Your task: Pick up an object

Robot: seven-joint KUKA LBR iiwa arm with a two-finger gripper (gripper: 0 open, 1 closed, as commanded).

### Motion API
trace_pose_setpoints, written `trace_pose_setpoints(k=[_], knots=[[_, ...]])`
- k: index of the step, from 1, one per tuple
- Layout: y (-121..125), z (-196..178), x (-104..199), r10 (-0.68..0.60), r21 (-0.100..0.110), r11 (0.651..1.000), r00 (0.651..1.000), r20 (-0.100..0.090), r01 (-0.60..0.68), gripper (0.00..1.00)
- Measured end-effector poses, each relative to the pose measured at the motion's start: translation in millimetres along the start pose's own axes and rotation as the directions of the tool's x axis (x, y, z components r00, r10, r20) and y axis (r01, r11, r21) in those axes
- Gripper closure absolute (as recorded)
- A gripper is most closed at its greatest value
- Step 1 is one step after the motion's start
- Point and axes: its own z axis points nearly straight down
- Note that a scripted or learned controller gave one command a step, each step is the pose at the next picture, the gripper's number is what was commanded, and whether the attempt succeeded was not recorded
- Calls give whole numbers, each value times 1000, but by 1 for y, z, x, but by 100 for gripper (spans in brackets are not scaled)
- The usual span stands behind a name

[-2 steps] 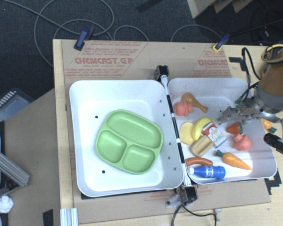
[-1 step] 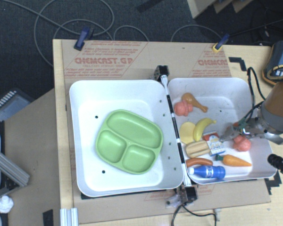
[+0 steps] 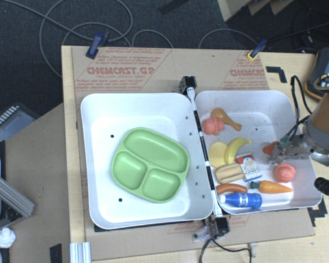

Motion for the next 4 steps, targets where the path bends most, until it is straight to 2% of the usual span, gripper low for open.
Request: trace_pose_setpoints(k=[4], knots=[[2, -40, 0, 1, -8, 1000, 1000, 4, -1, 100]])
